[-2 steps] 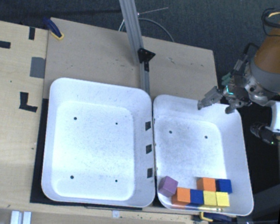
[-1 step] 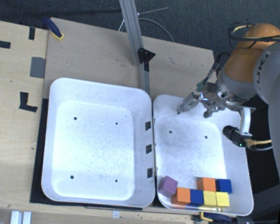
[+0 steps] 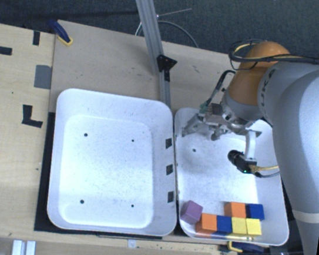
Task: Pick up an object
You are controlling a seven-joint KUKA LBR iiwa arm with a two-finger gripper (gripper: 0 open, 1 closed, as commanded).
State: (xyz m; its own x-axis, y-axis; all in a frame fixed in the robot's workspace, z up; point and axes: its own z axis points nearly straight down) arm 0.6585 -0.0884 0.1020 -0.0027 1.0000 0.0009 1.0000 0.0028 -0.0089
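Grey arm with the orange band [image 3: 256, 73] reaches in from the right and hangs over the far end of the right-hand shallow white bin [image 3: 211, 179]. The hand [image 3: 206, 125] sits at that bin's upper left corner, close above the floor. Its metal fingers look spread apart with nothing between them: released, grasping nothing.

Candidate objects all lie at the opposite, near end of the same bin, well apart from the hand:
- small purple cube [image 3: 192, 211], slightly off to the left of the rest;
- cluster of small orange, blue and yellow blocks [image 3: 235, 219], touching one another in two short rows against the near wall.

Judgement: the blocks are crowded together at the near wall, so finger access between them is poor; the purple cube, with free space on its sides, looks the easier pick.

Left-hand white bin [image 3: 106, 163] lies beside it on the light wooden table [image 3: 3, 142].

No pick made yet.
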